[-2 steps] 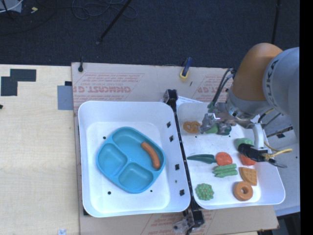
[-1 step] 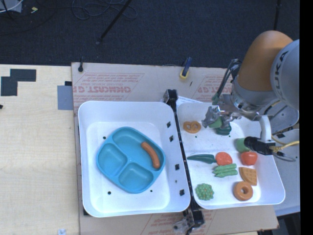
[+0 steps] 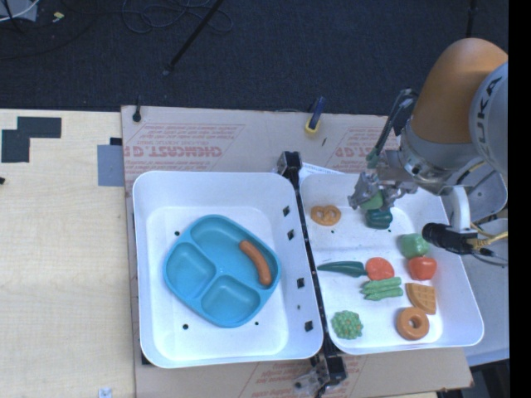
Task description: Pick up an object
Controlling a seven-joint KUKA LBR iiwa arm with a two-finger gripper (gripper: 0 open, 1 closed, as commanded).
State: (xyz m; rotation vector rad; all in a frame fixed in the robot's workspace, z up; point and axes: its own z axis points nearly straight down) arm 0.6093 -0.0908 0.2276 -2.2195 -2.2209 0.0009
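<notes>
Broccoli (image 3: 348,324) at front; gripper (image 3: 377,197) closed on dark-green obj (image 3: 380,217) in rt bin (image 3: 473,322).

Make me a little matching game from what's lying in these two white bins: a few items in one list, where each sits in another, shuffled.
Things:
1. sausage
2. pretzel
3. broccoli
4. donut

Places:
A. right bin, near its front left corner
B. on the blue tray in the left bin
C. right bin, front, towards its right side
D. right bin, back, close to the divider

Pairs: 1-B, 2-D, 3-A, 4-C
</notes>
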